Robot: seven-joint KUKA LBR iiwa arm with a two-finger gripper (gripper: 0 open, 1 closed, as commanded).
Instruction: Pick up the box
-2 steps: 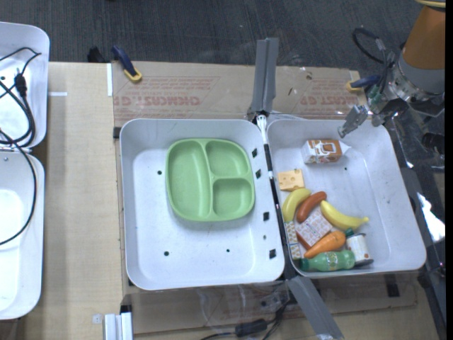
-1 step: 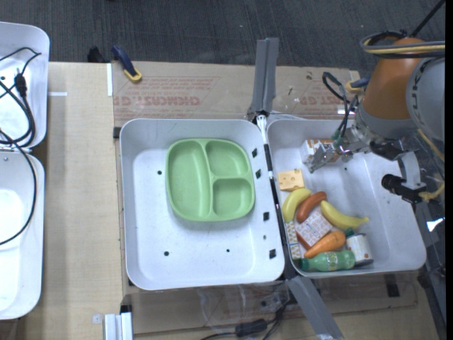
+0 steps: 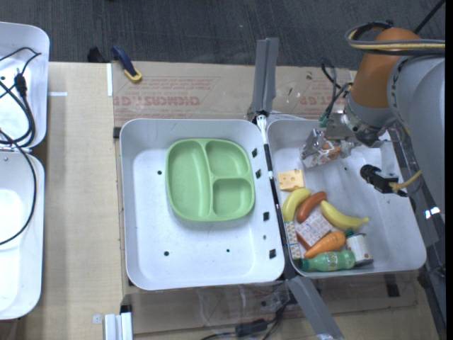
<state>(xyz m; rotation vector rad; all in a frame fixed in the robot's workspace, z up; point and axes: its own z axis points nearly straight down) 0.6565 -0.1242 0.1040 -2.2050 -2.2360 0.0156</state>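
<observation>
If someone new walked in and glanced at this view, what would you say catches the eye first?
Probably the pale green divided plate, alone in the middle of the left bin. Next, the grey arm with its orange band reaching in from the right, its gripper low over the far end of the right bin. Then the bright heap of toy food at that bin's near left: bananas, a carrot, a cheese wedge and a small patterned box.

Both white bins (image 3: 134, 211) look like smooth, slightly glossy plastic. The green divided plate (image 3: 210, 179) is matt plastic. Under them the bench (image 3: 78, 190) shows pale wood grain, with printed brown cardboard (image 3: 184, 91) toward the upper middle. The arm (image 3: 396, 69) looks glossy.
</observation>
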